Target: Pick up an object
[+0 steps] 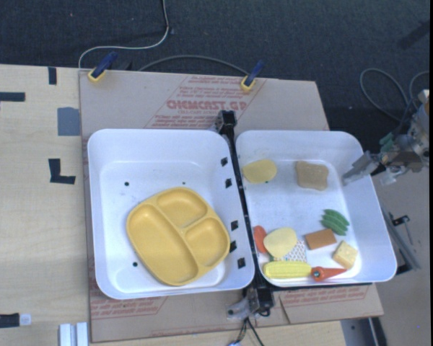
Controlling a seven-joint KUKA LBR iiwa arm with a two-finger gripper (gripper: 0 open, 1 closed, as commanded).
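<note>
Beside right bin's point(361, 152) rim, pincer point(361, 168) hovers w/ open floor below.

Cardboard sheet point(202, 103) on the bench point(29, 186) bears 2 white bins point(101, 193).

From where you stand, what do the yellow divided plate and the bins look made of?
The yellow divided plate looks like moulded plastic: uniform colour, soft sheen, rounded compartments. The left bin and right bin look like thin, glossy white plastic with smooth rounded rims, though I can't be sure.
</note>
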